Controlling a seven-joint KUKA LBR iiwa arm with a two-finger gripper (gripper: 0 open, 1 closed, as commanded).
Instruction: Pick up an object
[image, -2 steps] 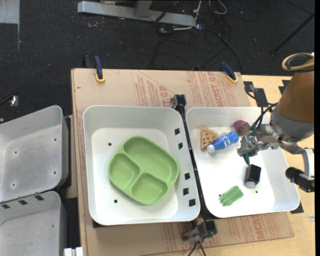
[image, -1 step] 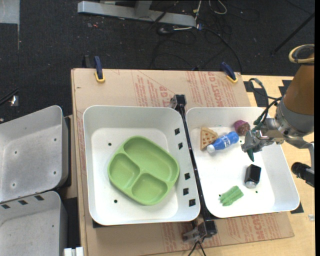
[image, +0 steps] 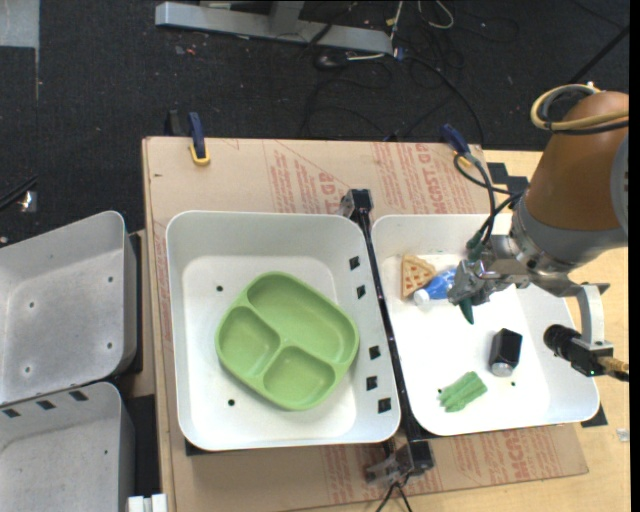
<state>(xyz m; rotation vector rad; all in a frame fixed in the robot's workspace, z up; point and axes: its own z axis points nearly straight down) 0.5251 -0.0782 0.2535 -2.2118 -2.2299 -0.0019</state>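
the arm (image: 575, 200) has a bulbous orange band over a grey wrist section, with a tan cable looped over its top; dark cables run beside it, and its gripper (image: 468, 298) is dark metal with a green-tipped finger

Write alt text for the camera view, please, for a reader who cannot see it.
A grey and orange robot arm reaches from the right into the right white bin, its gripper low beside a blue object and a tan waffle-like piece. A black block and a green object lie nearer. The left bin holds a green divided plate.
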